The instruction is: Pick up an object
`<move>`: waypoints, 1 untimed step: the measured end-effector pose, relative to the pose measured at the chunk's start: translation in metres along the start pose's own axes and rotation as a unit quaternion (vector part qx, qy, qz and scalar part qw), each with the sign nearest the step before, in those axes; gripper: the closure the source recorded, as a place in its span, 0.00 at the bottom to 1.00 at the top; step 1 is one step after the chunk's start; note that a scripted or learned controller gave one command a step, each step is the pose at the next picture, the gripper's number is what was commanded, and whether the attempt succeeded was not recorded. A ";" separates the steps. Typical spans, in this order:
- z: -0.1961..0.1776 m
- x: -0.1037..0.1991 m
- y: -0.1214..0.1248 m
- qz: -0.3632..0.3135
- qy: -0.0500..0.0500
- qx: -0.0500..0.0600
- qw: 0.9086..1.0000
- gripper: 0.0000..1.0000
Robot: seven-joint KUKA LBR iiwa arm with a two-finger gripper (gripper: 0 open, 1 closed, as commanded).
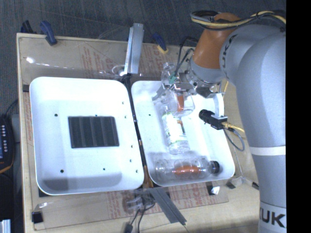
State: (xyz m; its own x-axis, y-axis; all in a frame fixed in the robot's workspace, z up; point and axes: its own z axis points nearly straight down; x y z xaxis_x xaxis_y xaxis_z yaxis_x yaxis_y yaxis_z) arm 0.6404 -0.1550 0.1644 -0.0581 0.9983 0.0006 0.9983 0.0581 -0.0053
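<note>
Under the hand [176, 89] (grip impossible to tell) lies a clear, white-labelled bottle [175, 130].

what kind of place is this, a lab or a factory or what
Most likely a robotics lab test bench. A grey arm reaches over two white bins on a board held by blue clamps, with clear plastic bottles in the right bin as practice items.

We see our arm [257, 81] as thick, rounded grey segments with an orange band [210, 47] above the wrist. Black and yellow cables [252, 17] loop over it, a white stripe [267, 150] rings one segment, and dark lettering [272, 220] marks its base.
</note>
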 end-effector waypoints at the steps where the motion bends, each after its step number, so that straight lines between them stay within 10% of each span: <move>1: 0.055 -0.038 0.006 0.020 -0.001 -0.004 1.000 0.00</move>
State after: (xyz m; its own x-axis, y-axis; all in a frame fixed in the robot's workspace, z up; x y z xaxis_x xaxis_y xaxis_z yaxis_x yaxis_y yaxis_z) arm 0.6482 -0.1922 0.1095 -0.0184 0.9998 -0.0011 0.9998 0.0184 0.0025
